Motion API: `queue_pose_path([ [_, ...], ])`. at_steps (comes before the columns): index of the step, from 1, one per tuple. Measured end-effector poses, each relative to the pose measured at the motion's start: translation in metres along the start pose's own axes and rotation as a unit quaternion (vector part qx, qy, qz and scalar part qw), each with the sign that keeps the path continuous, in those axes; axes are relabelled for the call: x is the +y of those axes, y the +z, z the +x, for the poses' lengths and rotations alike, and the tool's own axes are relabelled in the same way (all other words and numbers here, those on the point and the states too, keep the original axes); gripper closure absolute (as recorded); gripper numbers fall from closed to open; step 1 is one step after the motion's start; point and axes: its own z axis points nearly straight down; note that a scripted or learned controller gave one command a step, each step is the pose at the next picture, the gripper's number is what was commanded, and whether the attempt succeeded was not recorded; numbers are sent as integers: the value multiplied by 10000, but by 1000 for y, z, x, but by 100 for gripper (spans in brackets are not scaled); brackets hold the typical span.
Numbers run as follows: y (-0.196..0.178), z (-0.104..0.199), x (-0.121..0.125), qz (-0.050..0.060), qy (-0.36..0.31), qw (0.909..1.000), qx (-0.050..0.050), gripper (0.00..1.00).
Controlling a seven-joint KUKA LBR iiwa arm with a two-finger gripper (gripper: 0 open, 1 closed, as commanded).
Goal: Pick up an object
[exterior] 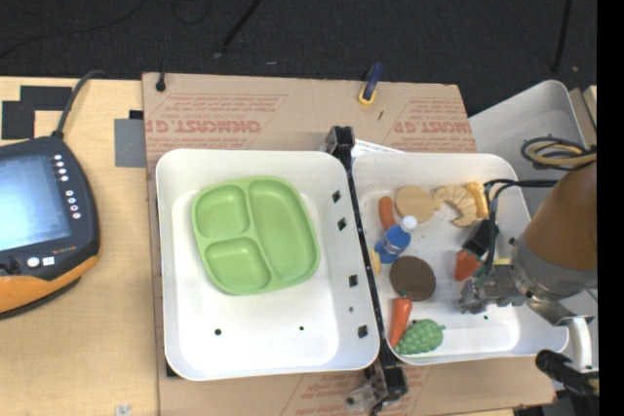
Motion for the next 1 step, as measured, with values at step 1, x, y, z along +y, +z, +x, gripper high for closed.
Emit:
queue_pose_path([
  [1,-59,-6,2,-46,-49,10000,-25,100],
])
